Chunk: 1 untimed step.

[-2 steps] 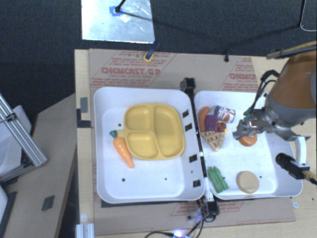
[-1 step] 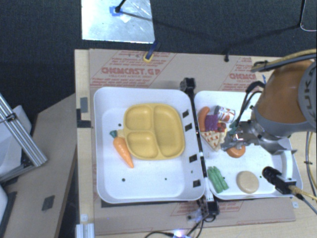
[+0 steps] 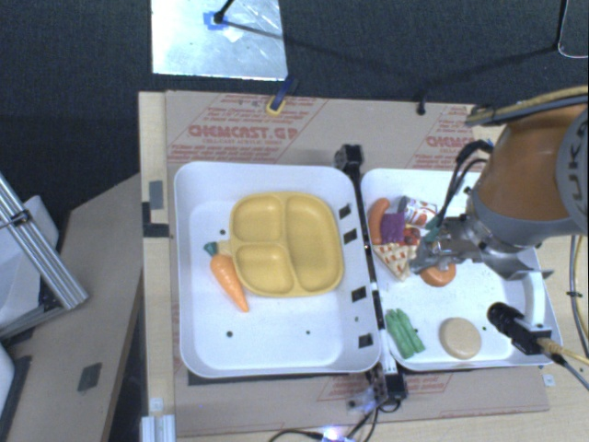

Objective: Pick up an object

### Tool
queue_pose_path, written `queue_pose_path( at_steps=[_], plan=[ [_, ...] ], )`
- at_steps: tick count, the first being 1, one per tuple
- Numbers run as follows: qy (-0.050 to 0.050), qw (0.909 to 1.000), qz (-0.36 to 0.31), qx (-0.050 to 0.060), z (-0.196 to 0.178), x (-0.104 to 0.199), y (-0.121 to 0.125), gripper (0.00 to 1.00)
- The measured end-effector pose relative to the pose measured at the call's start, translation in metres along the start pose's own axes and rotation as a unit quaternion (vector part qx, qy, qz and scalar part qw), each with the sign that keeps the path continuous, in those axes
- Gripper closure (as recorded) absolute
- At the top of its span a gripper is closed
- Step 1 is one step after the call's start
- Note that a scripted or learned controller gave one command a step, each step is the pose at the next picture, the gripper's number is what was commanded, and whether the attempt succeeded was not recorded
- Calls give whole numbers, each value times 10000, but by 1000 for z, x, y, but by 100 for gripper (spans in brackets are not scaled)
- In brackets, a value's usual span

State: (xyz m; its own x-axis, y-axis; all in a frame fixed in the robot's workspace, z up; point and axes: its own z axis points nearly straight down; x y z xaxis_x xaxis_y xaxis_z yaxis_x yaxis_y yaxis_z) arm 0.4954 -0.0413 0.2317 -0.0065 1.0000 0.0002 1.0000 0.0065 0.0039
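Two bins [image 3: 198,339]: one yellow plate [image 3: 283,244] and one carrot [image 3: 228,281] left; right, the gripper [image 3: 431,258], grip unclear, above several toy foods [image 3: 405,331].

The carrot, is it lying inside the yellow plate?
No, the carrot lies on the left bin's floor, beside the yellow plate.
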Motion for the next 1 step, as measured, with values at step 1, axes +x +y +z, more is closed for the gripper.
queue_pose_path(
  at_steps=[1],
  plan=[
    [-1, 10000, 25, 11, -1, -8, -7, 100]
  ],
)
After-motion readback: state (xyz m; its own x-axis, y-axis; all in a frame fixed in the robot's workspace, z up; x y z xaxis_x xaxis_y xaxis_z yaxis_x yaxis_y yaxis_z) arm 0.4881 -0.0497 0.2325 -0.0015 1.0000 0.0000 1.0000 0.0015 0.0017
